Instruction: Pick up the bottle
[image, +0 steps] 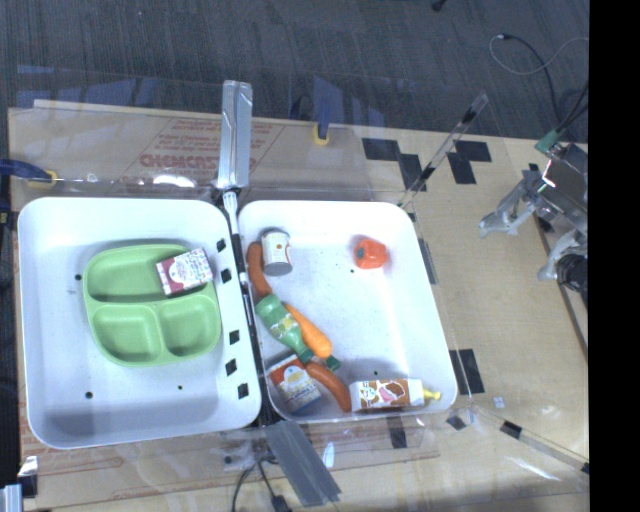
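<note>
A green bottle (281, 328) lies on its side in the right bin (400, 300), close to that bin's left wall, with its dark cap pointing to the front right. A second bottle (390, 394), with a brown and white label and a yellow cap, lies along the front wall. My gripper (505, 218) hangs over the bench to the right of the right bin, well away from both bottles, with nothing seen in it.
An orange carrot (311, 335) touches the green bottle. Two sausages (257, 272) (331, 386), a small can (276, 252), a red-orange item (370, 252) and a small packet (293, 385) share that bin. The left bin (60, 400) holds a green divided plate (130, 330) bearing a red box (184, 270).
</note>
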